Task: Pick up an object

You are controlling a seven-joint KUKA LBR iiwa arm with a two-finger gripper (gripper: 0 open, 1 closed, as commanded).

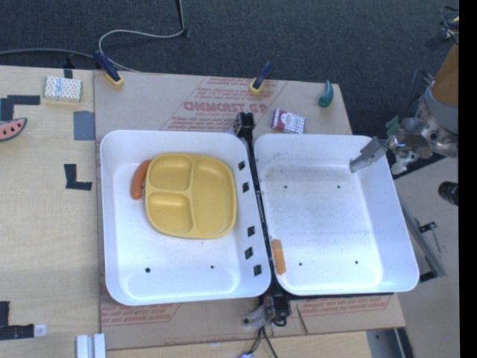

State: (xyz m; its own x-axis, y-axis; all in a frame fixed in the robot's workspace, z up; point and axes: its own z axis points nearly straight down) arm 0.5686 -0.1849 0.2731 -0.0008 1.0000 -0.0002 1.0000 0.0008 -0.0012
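Note:
A yellow divided plate (pixel 191 195) lies in the left bin (pixel 179 282), toward its back. An orange sausage-shaped piece (pixel 138 180) rests against the plate's left edge. A smaller orange piece (pixel 278 256) lies in the right bin (pixel 335 278), close to its front left wall by the divider. My gripper (pixel 370 155) hangs over the back right corner of the right bin, far from both orange pieces. I see nothing held in it.
Behind the bins a small red-and-white packet (pixel 287 121) lies on the cardboard. A teal clip (pixel 326 93) and two yellow-blue clamps (pixel 261 79) (pixel 109 68) hold its edge. A pale block (pixel 62 89) and a watermelon-slice toy (pixel 11 129) sit at far left.

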